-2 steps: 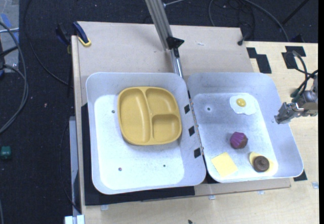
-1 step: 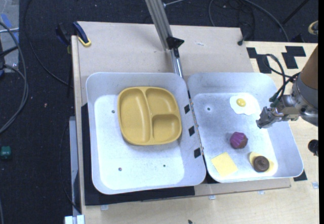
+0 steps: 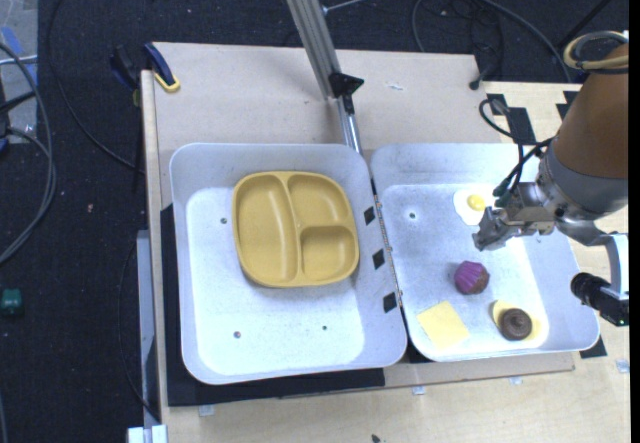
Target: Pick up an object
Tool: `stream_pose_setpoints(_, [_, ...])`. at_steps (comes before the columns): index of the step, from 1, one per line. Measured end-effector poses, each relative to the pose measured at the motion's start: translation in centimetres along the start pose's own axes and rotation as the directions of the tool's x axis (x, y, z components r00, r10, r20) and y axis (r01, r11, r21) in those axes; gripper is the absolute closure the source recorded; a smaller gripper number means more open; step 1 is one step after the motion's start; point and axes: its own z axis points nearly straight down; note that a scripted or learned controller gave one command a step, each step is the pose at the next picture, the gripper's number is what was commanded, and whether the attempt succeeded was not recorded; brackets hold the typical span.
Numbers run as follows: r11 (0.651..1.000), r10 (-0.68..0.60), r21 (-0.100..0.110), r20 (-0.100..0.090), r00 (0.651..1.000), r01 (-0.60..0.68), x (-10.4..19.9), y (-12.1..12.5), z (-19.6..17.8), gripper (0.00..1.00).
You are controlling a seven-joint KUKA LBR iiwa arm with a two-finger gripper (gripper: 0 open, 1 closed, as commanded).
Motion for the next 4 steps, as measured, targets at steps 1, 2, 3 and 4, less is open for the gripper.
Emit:
stream_pose_setpoints(1, [1.000,0.001,0.000,0.001,1.000,-0.001,5.0,0.7,-0.2,1.00])
stream_pose_setpoints(2, [1.000,0.001,0.003,0.001,1.000,-0.001,10.2,0.8,1.4,1.00])
stream_pose_setpoints(3, [1.000,0.001,0.000,0.001,1.000,-0.001,15.3,0.3,0.7,1.00])
stream_pose_setpoints(4, [1.000,0.003,0.003,0.002,1.000,-0.003,20.5,-0.2,2.4,1.00])
